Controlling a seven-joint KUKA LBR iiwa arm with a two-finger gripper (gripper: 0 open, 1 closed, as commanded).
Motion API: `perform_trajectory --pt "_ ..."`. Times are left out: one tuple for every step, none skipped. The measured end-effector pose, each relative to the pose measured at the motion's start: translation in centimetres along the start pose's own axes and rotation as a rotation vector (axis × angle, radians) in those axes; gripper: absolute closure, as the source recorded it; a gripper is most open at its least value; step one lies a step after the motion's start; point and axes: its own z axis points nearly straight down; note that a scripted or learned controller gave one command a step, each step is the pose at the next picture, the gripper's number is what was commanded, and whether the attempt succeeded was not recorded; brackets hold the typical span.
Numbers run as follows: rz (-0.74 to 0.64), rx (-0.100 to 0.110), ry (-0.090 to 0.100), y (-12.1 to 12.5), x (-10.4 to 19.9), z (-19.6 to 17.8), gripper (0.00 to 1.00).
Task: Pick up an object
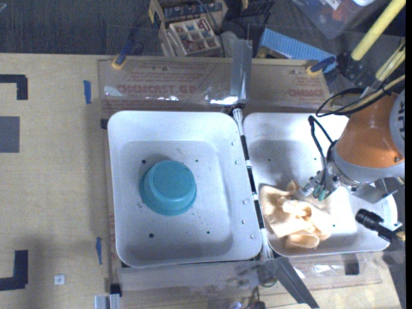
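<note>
Camera view: end effector, grip state unclear, touching the tan cloth at its upper edge.

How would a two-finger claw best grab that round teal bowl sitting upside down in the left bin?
Probably from straight above, fingers closing across the round teal bowl on opposite sides of its wall. It seems to lie rim-down, so no lip is exposed, and it stands apart from the left white bin's walls, leaving room on either side.
</note>
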Motion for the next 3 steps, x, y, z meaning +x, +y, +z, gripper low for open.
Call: perform_trajectory --pt "0.001 0.0 0.0 0.0 0.0 0.0 0.0" --pt "0.398 0.003 -0.006 1.8 -5.6 1.0 0.0" --pt "0.396 0.0 -0.004 2.0 -5.5 0.0 1.0"
